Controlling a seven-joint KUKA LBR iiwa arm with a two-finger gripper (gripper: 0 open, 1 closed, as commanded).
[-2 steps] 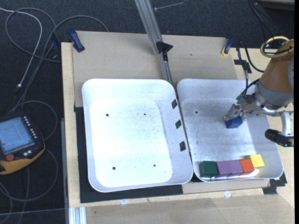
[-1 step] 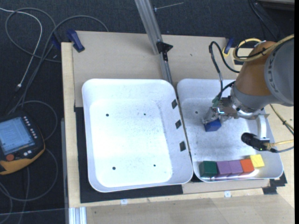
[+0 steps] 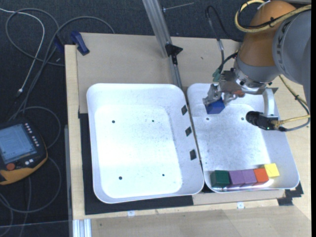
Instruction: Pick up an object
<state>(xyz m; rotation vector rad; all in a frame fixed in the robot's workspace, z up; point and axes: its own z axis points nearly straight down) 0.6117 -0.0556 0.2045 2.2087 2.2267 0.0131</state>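
My gripper (image 3: 216, 98) hangs over the far left corner of the right bin (image 3: 237, 142). A small blue block (image 3: 215, 107) sits between its fingers, and the gripper is shut on it. The block appears lifted a little off the bin floor. Along the near edge of the same bin lie a green block (image 3: 220, 177), a purple block (image 3: 241, 177), an orange block (image 3: 260, 175) and a yellow block (image 3: 272, 170), side by side in a row.
The left bin (image 3: 138, 142) lies beside the right one. A metal post (image 3: 158, 19) rises behind the bins. A black cable fitting (image 3: 256, 119) hangs from the arm over the right bin. A handheld pendant (image 3: 17, 147) lies off the bench at left.
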